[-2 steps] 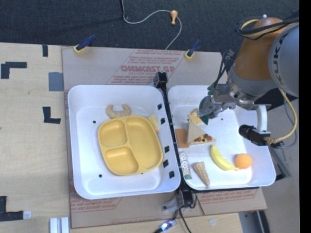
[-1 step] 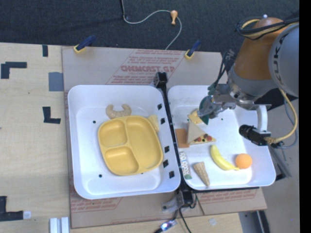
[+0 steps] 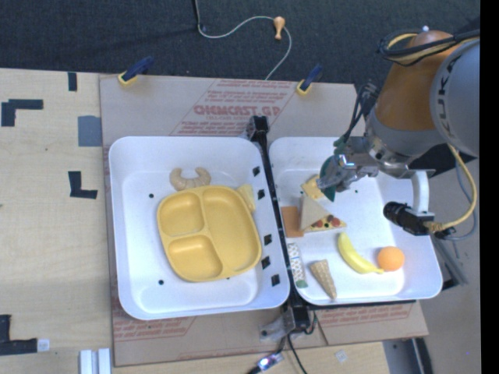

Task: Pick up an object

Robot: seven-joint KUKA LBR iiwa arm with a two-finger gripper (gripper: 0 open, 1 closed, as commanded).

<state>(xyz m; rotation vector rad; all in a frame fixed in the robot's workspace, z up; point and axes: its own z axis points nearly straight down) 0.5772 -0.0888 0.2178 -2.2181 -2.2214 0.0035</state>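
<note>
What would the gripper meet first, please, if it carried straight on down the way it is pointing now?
Most likely the pale yellow wedge in the right bin: the gripper hangs just over it, pointing down and left. Height is hard to judge from this slanted view, so they may already touch.

Even bright light, soft shadows, mild blur throughout.

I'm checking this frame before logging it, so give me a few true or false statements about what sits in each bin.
1. The yellow divided plate lies in the left bin. True.
2. The banana lies in the left bin. False: it lies in the right bin.
3. The orange ball sits beside the banana. True.
4. The gripper hangs over the left bin. False: it is over the right bin, near the pizza slice.
</note>
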